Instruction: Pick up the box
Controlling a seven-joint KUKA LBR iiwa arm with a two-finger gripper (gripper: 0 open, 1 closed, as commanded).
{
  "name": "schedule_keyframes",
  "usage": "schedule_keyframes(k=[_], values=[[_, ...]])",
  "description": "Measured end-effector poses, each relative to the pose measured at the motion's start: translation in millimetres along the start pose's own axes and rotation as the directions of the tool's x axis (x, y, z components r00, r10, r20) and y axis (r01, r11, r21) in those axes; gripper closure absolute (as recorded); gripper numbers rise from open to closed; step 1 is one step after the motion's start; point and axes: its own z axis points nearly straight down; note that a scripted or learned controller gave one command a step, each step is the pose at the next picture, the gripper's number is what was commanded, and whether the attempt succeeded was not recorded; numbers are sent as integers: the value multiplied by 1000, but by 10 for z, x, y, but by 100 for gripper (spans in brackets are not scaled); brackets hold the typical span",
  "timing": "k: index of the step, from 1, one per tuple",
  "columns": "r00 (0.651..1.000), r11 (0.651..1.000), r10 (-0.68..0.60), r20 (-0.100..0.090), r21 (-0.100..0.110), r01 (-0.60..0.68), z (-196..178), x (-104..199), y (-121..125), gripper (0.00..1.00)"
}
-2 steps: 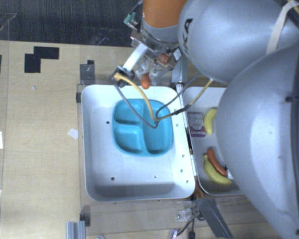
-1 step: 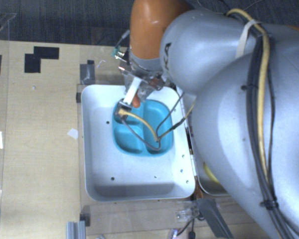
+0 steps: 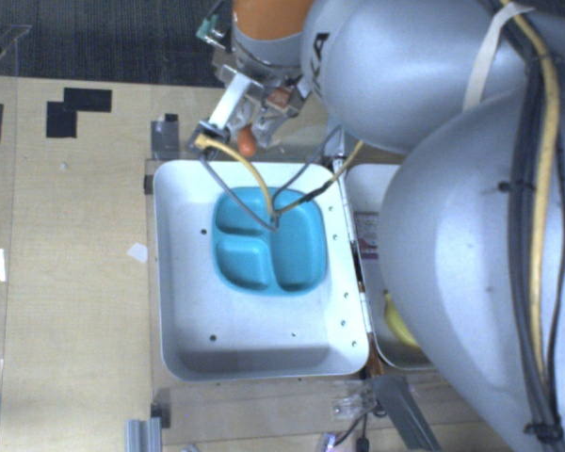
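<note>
Blue divided tray lies in your left bin. Your gripper hangs above the bin's far rim. Whether its claw is clenched, you cannot tell.

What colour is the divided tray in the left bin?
Light blue. The divided tray shows plainly in the camera view, lying in the white left bin.

The left bin has bare white floor along its left side and across its near end, open from above. A blue sectioned tray takes up its middle and far-right part. Cables hang down over the tray's far portion from the end effector, which sits above the bin's far rim. The grey arm covers most of the right bin. The counter to the left lies open.
</note>
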Motion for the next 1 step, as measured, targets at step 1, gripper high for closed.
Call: schedule_keyframes(k=[1], values=[[996, 996, -92, 1, 1, 92, -168, -299, -452, 100]])
